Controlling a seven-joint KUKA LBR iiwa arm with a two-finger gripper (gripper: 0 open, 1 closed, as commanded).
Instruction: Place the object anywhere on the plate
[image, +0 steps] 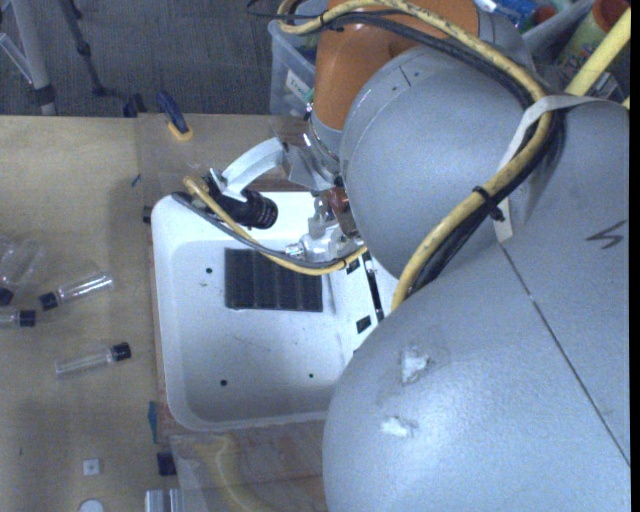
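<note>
Camera view, dark ribbed object (273, 280) flat in white bin (185, 330), long axis left-right.

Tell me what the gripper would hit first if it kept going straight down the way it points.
Probably the white floor of the bin near the dark ribbed pad. The gripper is mostly hidden by the arm, so depth is uncertain.

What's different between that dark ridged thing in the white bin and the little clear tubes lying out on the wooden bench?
The dark ridged block is opaque, flat and rectangular; the clear tubes are see-through, slim and round with black caps. The block lies inside the white bin; the tubes lie outside it on the bench, to the left. The block is one piece; the tubes are several, scattered. Both lie flat, away from the arm.
</note>
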